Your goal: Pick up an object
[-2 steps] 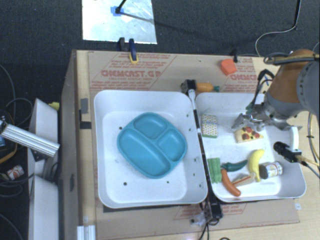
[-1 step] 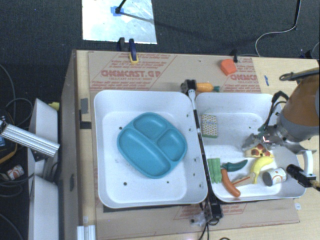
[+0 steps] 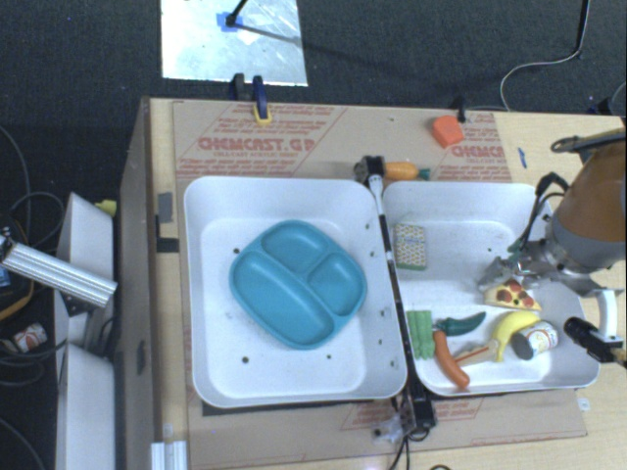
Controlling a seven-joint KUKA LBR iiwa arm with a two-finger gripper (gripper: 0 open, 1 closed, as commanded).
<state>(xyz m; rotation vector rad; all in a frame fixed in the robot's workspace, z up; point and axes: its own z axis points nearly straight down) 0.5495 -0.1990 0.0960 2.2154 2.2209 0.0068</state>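
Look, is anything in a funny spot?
Yes. An orange block lies on the bench and a toy carrot sits on the right bin's back rim, while the other toys lie inside.

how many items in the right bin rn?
7 in the right bin: sponge, pizza slice by the hand, green block, green pepper, hot dog, banana, can. The arm may hide more.
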